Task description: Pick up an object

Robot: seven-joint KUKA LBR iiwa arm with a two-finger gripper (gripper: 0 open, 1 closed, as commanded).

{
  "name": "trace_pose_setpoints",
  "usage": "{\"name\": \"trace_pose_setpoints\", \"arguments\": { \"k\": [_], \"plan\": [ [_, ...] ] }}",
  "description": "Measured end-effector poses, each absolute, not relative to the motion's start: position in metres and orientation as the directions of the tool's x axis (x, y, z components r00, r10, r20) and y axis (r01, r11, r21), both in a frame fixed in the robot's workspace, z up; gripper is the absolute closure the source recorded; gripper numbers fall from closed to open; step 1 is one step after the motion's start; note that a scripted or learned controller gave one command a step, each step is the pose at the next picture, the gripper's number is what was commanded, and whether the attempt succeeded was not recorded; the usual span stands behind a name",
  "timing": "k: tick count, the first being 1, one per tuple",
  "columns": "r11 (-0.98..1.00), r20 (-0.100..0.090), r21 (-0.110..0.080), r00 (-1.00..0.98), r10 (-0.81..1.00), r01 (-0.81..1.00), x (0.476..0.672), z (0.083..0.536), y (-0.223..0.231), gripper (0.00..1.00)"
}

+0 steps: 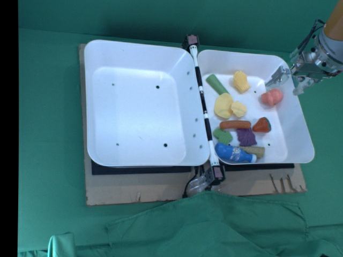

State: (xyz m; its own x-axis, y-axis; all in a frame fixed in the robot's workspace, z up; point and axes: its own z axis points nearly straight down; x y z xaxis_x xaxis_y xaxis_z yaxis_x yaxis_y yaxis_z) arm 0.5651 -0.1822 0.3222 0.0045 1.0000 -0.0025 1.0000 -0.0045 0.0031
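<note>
The right bin holds several toy objects: a green stick, a yellow corn piece, a pink lump, two yellow pieces, an orange-red sausage, a red-orange strawberry shape, a green piece, a purple piece, a blue bottle and a tan piece. My gripper hovers over the bin's upper right corner, just above and right of the pink lump. Its fingers stand open with nothing between them.
The left bin lies beside the right one, joined by a white hinge bar. Both rest on a cardboard sheet over green cloth. A folded green cloth bunches at the front.
</note>
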Motion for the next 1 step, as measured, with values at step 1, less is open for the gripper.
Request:
{"name": "trace_pose_setpoints", "arguments": {
  "k": [1],
  "plan": [
    [-0.004, -0.002, 0.003, 0.004, 1.0, 1.0, 0.5651, 0.3222, -0.1822, 0.0]
  ]
}}
